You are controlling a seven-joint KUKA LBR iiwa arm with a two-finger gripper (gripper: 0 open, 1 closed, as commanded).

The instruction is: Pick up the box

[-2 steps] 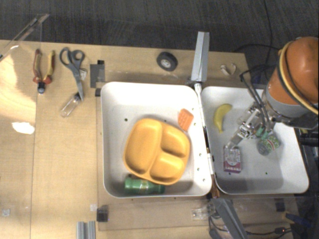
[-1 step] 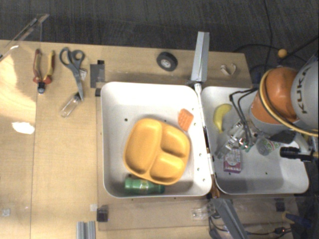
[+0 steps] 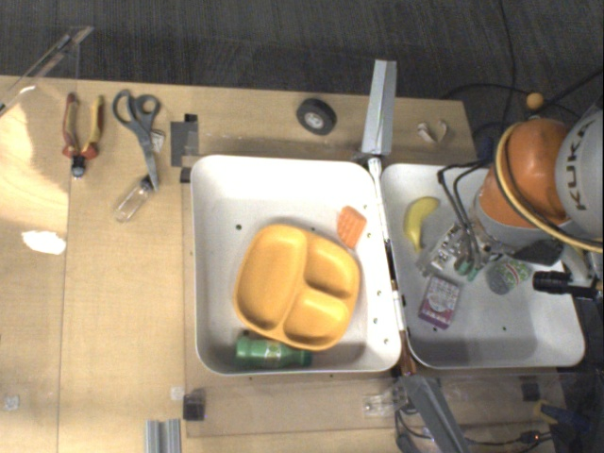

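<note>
1. My gripper hangs over the right bin, honestly can't tell its state from up here.
2. The box, a flat purple-and-white thing, lies on that bin's floor just below my gripper.
3. A banana sits near the bin's top-left corner.
4. The left bin has a yellow divided tray, a green bottle and an orange piece.

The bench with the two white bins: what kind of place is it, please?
Probably a robotics lab workbench. A grey KUKA arm reaches over the right bin, loose cables trail beside it, and hand tools, scissors and pliers, lie on the wooden bench.
</note>
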